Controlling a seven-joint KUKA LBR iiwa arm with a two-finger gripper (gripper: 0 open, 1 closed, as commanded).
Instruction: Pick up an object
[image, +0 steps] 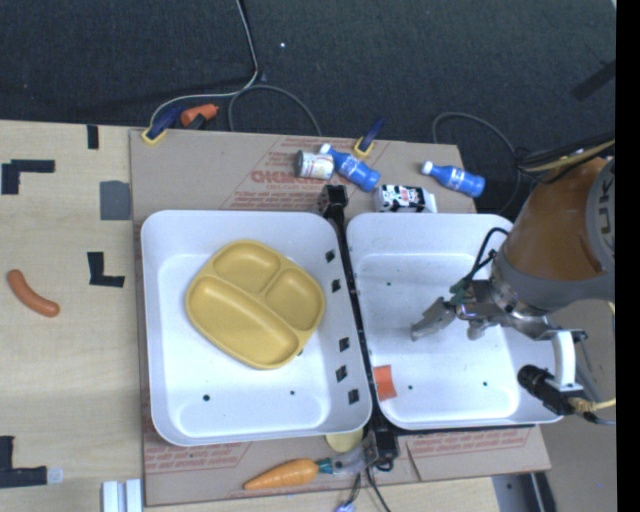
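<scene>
The pincer (432, 322) hangs low in the right bin (500, 232), fingers spread wide, holding nothing. The nearest thing is the small orange block (382, 381) by the divider; centre over it, drop straight, then close.

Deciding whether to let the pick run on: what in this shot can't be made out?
- Gripper, camera view: too small and blurred to tell its finger state or whether it holds anything.
- Right bin: its right part is hidden under the arm.
- Small orange object at the bin's left wall: too small to identify.
</scene>
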